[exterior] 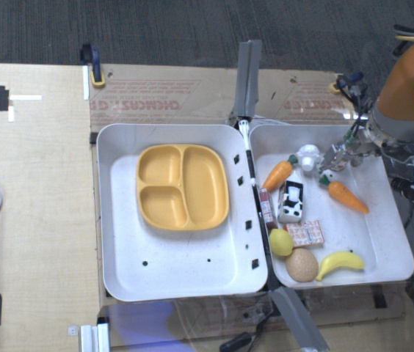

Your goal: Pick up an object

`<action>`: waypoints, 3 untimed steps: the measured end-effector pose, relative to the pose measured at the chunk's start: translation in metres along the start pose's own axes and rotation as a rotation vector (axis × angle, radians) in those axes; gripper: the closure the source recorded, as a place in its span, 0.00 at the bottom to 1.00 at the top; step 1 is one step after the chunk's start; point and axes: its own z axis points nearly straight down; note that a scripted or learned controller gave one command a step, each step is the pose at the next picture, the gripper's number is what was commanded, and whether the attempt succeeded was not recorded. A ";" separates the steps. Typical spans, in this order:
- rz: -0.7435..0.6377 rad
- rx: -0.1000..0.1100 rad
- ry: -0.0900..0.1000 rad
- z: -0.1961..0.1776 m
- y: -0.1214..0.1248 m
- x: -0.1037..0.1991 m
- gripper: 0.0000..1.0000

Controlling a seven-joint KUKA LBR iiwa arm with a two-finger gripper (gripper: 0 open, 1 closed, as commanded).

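Carrots, two of them, are the likeliest targets in the right bin [394, 270], and my gripper [337, 160] hangs low over the far part of that bin. One carrot [348, 196] lies just beside it, toward the near right, bright orange, tapered, slanting on the white floor. The other carrot [277, 174] lies to the left, close to the divider between the bins. A small white object [308, 155] sits between them; I cannot tell what it is.

The risk as I judge it: a tapered, smooth carrot could roll or squirt sideways if gripped off-centre, and the white object could be nudged or caught instead. I cannot tell whether my gripper is spread or closed, and nothing is visibly held.

Further toward the near edge lie a black-and-white cow toy [291, 201], a patterned packet [307, 233], a lemon [280, 242], an egg-shaped brown object [302, 265] and a banana [341, 262]. The left bin [119, 255] holds a yellow divided plate [183, 187].
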 end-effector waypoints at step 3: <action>-0.329 -0.001 0.000 -0.009 -0.093 0.005 1.00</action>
